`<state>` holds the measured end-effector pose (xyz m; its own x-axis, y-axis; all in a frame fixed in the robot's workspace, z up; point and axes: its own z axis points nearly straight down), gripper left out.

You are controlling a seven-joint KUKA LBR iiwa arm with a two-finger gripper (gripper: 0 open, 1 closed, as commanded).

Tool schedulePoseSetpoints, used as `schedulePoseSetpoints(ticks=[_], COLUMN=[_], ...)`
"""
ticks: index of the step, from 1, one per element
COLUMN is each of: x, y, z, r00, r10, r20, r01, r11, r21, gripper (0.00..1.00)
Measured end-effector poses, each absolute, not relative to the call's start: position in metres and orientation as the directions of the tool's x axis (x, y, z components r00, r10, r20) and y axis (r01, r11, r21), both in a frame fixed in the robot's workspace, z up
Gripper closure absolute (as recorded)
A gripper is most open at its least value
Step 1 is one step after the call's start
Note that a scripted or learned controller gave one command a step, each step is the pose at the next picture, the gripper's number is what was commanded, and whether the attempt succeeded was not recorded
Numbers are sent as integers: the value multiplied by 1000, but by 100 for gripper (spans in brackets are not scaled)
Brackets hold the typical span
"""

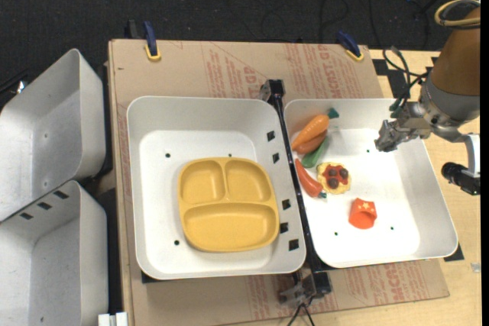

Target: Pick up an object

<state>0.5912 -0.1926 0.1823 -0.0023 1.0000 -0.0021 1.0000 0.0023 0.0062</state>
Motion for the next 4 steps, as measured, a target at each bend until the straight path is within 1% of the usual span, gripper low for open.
schedulePoseSetpoints(ticks=[1, 2, 3, 4], x=[592, 576, 564, 548], y=[-193, -138, -85, -31], z=[211, 204, 197, 192], r00=[-2, -7, -7, -7], r10=[1000, 1000, 1000, 1000], r20=[-2, 2, 3, 3], r01=[1000, 1000, 1000, 1000], r11=[2, 7, 7, 7], r21=[4, -2, -3, -3], gripper=[100, 100, 100, 100])
